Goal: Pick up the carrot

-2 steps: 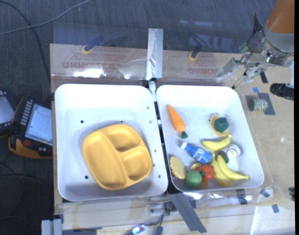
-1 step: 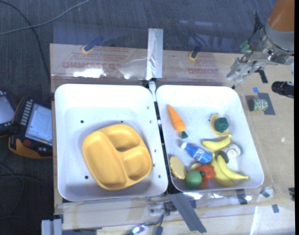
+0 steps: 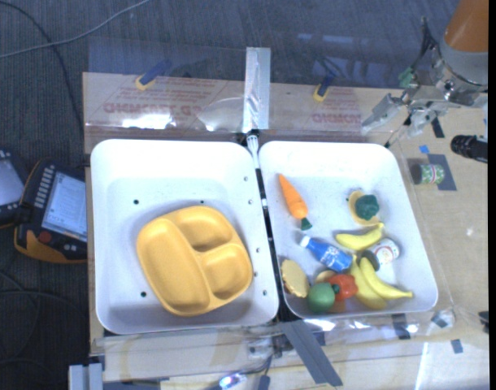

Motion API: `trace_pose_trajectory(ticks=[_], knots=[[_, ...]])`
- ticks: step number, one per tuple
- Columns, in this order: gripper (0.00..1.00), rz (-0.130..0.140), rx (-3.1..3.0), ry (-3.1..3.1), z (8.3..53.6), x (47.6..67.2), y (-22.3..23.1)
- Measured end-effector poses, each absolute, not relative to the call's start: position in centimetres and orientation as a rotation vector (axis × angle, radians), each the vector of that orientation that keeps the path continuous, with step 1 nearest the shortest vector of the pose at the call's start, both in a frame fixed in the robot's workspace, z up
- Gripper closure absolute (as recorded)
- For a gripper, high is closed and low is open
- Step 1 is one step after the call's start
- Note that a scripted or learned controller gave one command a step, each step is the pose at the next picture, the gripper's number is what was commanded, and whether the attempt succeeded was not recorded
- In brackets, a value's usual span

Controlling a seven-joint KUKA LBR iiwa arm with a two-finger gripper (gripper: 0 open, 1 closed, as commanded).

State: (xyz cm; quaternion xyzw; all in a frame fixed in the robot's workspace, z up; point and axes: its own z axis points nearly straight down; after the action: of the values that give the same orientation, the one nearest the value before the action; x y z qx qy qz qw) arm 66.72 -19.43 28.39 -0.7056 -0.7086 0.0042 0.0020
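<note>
- Two white bins sit side by side on my bench, their inner walls touching along the middle.
- At far left, the left bin (image 3: 110,218) holds a yellow divided tray (image 3: 195,258) toward its front, with bare floor behind and around it.
- Just past the divider, the carrot (image 3: 293,197) lies in the right bin (image 3: 329,157) near its left wall, green tip toward the front, with bare floor behind and to its right.
- Further front, a blue bottle (image 3: 327,254), two bananas (image 3: 370,258), a green ball (image 3: 367,207) and other toys crowd the front right.
- My gripper (image 3: 402,120) hangs beyond the right bin's far right corner, touching nothing; I cannot tell how it stands.
</note>
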Motion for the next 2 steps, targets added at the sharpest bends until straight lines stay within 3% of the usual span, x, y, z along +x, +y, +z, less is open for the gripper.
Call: trace_pose_trajectory(ticks=[1, 2], knots=[[0.0, 0.008, -2.275, -2.16, 11.7, 65.3, -13.3], [0.0, -0.005, -2.069, -2.381, 9.0, 62.0, -9.9]])
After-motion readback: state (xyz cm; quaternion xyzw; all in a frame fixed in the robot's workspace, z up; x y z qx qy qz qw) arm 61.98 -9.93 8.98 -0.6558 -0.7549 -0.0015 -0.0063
